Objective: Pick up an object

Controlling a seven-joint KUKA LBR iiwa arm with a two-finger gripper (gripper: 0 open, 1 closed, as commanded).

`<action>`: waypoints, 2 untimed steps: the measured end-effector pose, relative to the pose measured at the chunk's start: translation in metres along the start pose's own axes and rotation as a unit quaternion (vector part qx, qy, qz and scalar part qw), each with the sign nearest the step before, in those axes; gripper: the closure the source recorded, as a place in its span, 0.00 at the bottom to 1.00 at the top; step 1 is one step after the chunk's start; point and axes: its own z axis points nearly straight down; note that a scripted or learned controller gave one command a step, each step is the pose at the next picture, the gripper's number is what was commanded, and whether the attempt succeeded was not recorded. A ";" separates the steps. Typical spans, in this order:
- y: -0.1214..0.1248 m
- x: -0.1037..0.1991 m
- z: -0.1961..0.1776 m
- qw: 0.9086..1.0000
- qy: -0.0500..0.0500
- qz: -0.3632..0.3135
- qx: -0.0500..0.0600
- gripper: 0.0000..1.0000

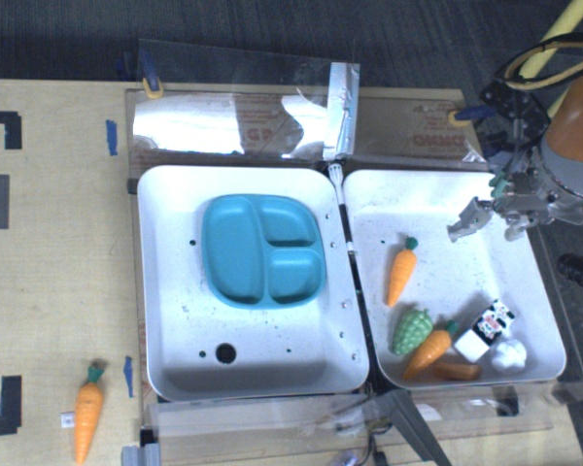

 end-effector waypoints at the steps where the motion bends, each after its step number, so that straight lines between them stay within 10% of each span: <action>1: 0.000 0.023 0.139 0.985 -0.001 -0.174 -0.003 0.00; 2: 0.100 0.030 0.140 0.986 -0.001 -0.169 -0.001 0.00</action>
